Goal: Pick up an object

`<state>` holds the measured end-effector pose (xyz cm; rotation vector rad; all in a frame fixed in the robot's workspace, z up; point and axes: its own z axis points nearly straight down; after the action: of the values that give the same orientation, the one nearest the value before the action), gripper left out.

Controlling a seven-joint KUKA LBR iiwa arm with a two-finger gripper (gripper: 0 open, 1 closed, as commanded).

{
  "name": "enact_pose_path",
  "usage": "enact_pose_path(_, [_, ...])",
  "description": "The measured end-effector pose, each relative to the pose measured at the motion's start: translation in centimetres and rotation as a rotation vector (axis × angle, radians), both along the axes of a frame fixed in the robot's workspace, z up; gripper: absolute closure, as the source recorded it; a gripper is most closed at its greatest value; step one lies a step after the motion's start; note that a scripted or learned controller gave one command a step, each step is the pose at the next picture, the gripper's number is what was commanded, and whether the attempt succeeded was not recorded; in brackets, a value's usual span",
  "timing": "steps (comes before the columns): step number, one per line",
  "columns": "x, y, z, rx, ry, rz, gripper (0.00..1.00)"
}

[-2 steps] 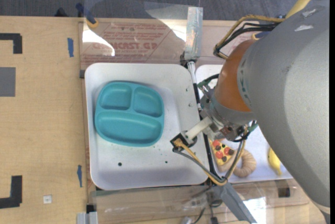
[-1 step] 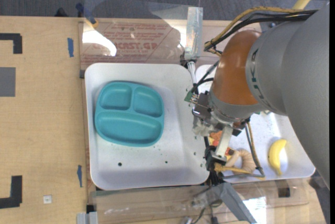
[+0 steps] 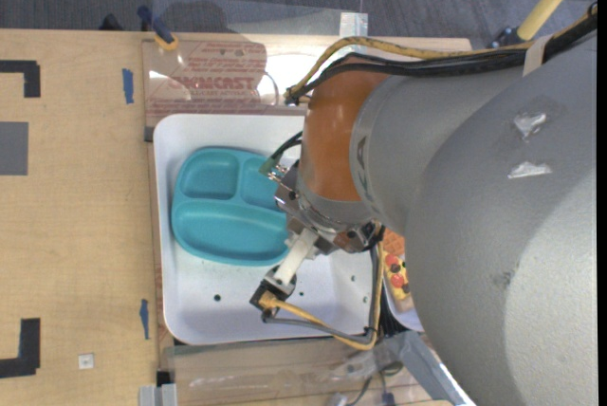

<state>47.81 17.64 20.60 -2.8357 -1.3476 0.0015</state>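
Gripper (image 3: 305, 226) hangs over a white bin (image 3: 190, 300), teal divided plate (image 3: 228, 205) just beside it; open or closed, cannot tell.

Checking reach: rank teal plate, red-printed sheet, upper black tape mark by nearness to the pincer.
1. Teal plate, just view-left of the pincer, in the bin.
2. Red-printed sheet, beyond the bin's top edge.
3. Upper black tape mark, far left on the bench.

Grey arm (image 3: 455, 167) reaches leftward, gripper (image 3: 318, 226) pointing down.

The wooden bench (image 3: 76, 233) bears a shallow white bin (image 3: 190, 304) beside black tape marks (image 3: 28, 77).
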Motion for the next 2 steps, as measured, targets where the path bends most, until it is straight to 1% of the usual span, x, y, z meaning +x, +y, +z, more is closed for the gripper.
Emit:
enact_pose_path(1, [0.0, 0.8, -3.4, -0.003, 0.001, -0.524, 1.00])
enact_pose_path(2, [0.1, 3.5, -6.0, -0.002, 0.000, -0.687, 1.00])
